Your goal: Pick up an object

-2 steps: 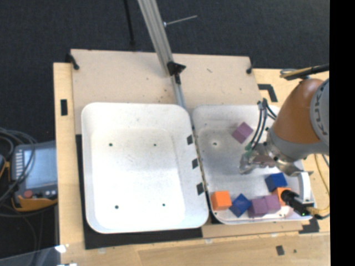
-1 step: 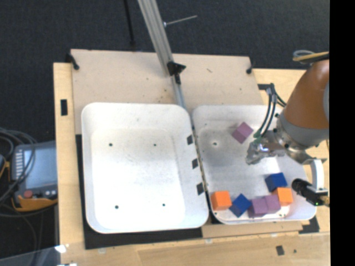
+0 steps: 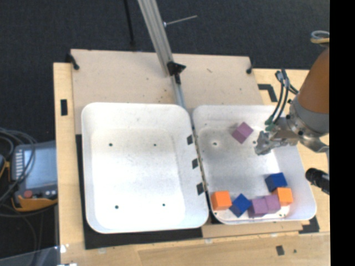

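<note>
A: From the overhead camera, the gripper (image 3: pixel 265 146) sits over the right bin (image 3: pixel 222 165), just right of a lone purple block (image 3: pixel 242 132)

B: Holding anything?

A: Nothing visible; whether its jaws are open, I cannot tell. Descending there, it probably misses the block

A robotics lab is indicated. Two white bins (image 3: pixel 138 165) are fixed side by side on a plywood bench (image 3: pixel 161 71) over dark carpet (image 3: pixel 55 15), with an aluminium rail (image 3: pixel 155 26) rising at 12 o'clock. A handheld control pendant (image 3: pixel 30 170) with cables is seen at 9 o'clock, and foam cubes (image 3: pixel 252 201) are gathered at 5 o'clock.
</note>
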You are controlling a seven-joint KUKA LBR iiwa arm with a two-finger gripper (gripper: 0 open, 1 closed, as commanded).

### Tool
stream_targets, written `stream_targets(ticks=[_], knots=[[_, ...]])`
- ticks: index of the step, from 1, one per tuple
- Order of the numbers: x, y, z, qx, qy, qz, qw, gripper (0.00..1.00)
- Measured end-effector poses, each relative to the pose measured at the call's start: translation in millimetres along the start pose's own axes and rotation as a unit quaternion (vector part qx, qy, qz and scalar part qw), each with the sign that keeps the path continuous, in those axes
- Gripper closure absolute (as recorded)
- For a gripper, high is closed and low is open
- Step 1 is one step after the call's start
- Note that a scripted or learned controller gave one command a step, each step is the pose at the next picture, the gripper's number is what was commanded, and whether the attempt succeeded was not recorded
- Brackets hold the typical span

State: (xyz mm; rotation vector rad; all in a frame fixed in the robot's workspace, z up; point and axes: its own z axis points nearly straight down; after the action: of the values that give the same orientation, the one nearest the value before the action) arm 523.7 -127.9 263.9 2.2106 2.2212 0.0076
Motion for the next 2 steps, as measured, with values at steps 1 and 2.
stream_targets(ticks=[1,2], knots=[[-0.8,0.7,-2.0,0.004,0.001,-0.001,1.0,1.0],[54.6,2.6,-5.0,0.004,0.001,-0.001,1.0,1.0]])
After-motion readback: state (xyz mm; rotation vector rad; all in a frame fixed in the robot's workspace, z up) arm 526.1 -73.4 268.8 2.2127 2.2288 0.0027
